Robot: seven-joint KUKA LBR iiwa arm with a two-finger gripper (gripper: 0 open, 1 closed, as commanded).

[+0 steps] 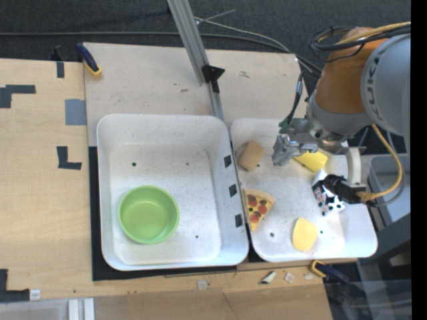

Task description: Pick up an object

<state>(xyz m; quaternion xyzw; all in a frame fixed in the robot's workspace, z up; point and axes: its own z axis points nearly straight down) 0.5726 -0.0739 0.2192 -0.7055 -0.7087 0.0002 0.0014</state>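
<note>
- One camera sits fixed above the bench (153, 79) and looks down on it at a slant.
- It takes in both white bins whole: the left bin (107, 179) near the middle of the picture, the right bin (353, 242) toward the right side.
- It stands far enough back to show bare bench around the bins and dark floor along the top.
- The arm (360, 79) enters from the right side.

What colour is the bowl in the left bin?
The bowl is light green, seen clearly in the camera view.
</note>
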